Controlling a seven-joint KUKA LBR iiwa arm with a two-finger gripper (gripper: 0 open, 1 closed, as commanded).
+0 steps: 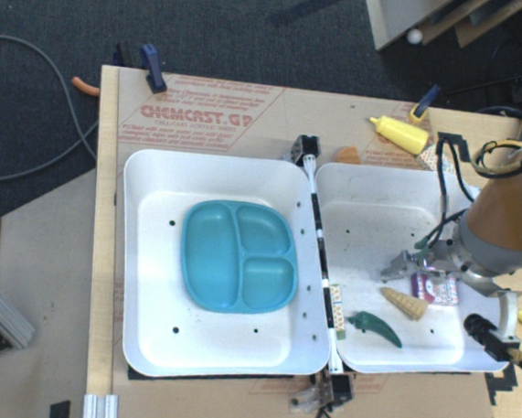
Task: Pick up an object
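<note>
The right bin holds three small items near its front. A tan cone lies on its side, a dark green curved piece rests just in front of it, and a purple and white packet sits to the cone's right. My gripper reaches in from the right, low over the bin floor, just above the cone and at the packet's left edge. Part of the packet is covered by the wrist. Nothing is visibly held.
In the left bin lies a teal divided plate. A yellow object and a small orange piece sit on the bench behind the right bin. Blue clamps grip the board's back edge. A black cable hangs by the arm.
</note>
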